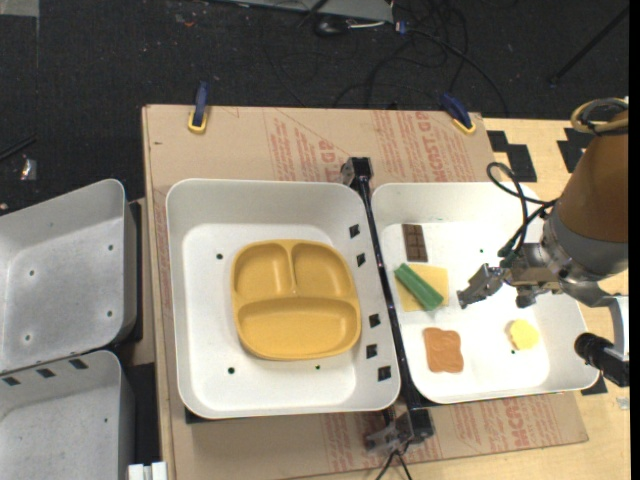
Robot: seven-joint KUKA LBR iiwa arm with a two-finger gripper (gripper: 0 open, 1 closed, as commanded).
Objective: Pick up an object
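Two bins: left bin (195, 298) bears a divided yellow plate (296, 300); right bin (470, 203) bears the small items. Both sit on the counter (260, 133).
Items, right bin: brown bar (414, 239) near the divider; green block (420, 285) lying across a yellow slab (432, 276); toast (443, 350) toward the near wall; lemon-coloured lump (522, 335) to the right.
Arm: reaches in from the right; gripper (482, 287) above the bin floor, just right of the green block and slab.
Fingers: dark against the white floor, nothing visible between them; whether apart or together, cannot tell.
Target (judged): green block, being nearest the gripper; not yet grasped.
Target position: left half of right bin, touching the slab beneath, well apart from toast and lump.
Target axis: long axis diagonal, upper-left to lower-right; lower-right end points toward the toast.
Step in hand (judged): approach, before descent.
To do it well: shift left until centred over the block; turn the wrist so the fingers close across the short width, square to the diagonal; come down far enough to take the block without pinching the slab.
Risk: an off-centre close may push the block along the slab.
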